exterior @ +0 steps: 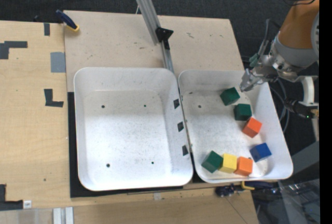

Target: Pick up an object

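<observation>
Several small blocks lie in the right bin (199, 129). A dark green block (230, 96) and another dark green block (242, 112) sit near its far right side, with an orange block (252, 127) and a blue block (260, 152) below them. Along the near wall a green block (212, 161), a yellow block (229, 163) and an orange block (244, 166) form a row. My gripper (248, 83) hangs just above and right of the upper dark green block, at the bin's far right rim. Nothing shows between its fingers.
The left bin (83, 114) stands beside the right one, their walls meeting in the middle. A slanted metal pole (148, 5) runs from the top down to the bins' junction. A blue and yellow tool (68, 19) lies on the bench at far left.
</observation>
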Robot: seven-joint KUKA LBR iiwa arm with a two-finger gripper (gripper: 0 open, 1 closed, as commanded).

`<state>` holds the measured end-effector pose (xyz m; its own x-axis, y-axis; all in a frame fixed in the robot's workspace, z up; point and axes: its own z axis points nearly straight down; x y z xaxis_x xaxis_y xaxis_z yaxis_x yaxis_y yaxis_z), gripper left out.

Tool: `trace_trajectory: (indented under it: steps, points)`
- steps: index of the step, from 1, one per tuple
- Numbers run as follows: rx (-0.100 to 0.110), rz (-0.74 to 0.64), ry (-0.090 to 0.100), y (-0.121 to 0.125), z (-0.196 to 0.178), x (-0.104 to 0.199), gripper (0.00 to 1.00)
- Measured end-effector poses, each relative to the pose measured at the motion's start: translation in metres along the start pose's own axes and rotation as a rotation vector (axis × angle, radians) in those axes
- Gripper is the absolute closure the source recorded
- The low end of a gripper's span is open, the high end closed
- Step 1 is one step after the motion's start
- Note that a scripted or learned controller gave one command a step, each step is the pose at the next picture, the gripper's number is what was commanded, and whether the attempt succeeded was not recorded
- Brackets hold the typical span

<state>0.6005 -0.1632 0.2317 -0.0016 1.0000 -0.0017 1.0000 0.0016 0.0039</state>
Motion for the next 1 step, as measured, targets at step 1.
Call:
trace_trajectory:
  steps: [1]
  points:
    - [-0.001, 0.0, 0.0, 0.0012, -0.0491, 0.0002, 1.0]
